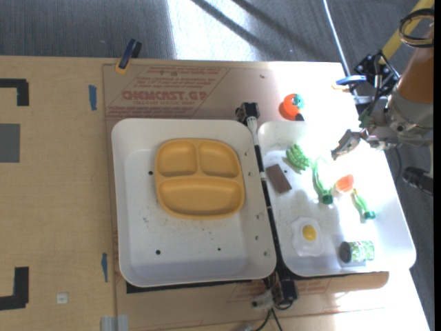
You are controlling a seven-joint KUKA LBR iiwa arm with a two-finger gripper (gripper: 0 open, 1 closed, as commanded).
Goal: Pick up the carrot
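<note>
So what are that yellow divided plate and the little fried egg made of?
The yellow plate looks like moulded plastic: one even colour, matte, with soft rounded dividers between three compartments. The fried egg in the right bin seems to be a toy, probably plastic or rubber, with a flat white and a smooth yolk; the glare leaves its finish unclear.

Tabletop (48,185): tan board surface, with a cardboard sheet (172,92) bearing red print laid flat on it. Two shallow white bins rest side by side on the cardboard: left bin (131,254), right bin (400,233), touching along their inner edges. Black angular markings (17,92) on the board at far left. Blue tape strips (92,96) along the cardboard's left edge. A blue-and-yellow clip (127,54) at the cardboard's upper-left corner. An orange toy (292,106) sits on the cardboard just beyond the right bin.
</note>
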